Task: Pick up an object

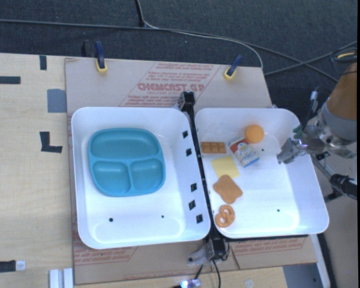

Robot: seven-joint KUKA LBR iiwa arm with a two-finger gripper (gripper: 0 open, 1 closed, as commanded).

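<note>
Carton: the small carton point(245, 151) lies in the right bin point(300, 221), its long axis slanting from far-left to near-right, just beside the orange ball point(254, 133).
Fingers: my fingers point(286, 155) hang over the bin's right edge, touching nothing; I cannot tell their spread.
Arm: my arm point(342, 110) reaches in from the right, wrist turned leftward.

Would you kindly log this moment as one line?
gripper: at right bin's right side, no object seen in it | orange ball, carton, pretzel: in right bin | blue tray: left bin
</note>
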